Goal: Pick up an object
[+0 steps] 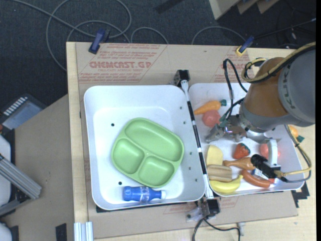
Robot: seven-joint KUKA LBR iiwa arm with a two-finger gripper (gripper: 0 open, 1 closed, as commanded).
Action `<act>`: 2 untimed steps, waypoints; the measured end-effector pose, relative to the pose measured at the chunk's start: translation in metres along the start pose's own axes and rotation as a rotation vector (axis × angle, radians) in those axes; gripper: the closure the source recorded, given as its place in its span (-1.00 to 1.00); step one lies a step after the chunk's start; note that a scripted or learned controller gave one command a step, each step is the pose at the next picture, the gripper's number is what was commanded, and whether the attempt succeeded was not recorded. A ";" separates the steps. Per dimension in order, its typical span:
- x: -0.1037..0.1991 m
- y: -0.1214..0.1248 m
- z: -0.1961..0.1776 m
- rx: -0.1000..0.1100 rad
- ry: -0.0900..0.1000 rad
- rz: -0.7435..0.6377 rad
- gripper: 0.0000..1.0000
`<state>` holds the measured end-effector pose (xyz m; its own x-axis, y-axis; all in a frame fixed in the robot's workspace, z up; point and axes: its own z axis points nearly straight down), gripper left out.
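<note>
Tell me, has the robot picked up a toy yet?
Not yet, as far as the picture shows. The gripper is down in the right bin, next to the pink ball and the carrot, but no toy sits between its fingers. The banana and strawberry lie untouched. Grabbing and lifting one toy are left.

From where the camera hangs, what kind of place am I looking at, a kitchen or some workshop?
Most likely a robotics lab, not a kitchen. The food looks like plastic toys, sorted in white bins on a bench, a grey and orange robot arm reaches over them, and cables trail across the floor.
</note>
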<state>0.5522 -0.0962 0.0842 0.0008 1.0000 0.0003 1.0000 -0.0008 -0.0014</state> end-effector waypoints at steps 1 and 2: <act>-0.004 0.062 -0.001 -0.002 0.000 -0.001 -1.00; -0.021 -0.028 0.000 0.000 -0.001 0.001 -1.00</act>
<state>0.5246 -0.1170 0.0842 0.0019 1.0000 -0.0005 1.0000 -0.0019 -0.0011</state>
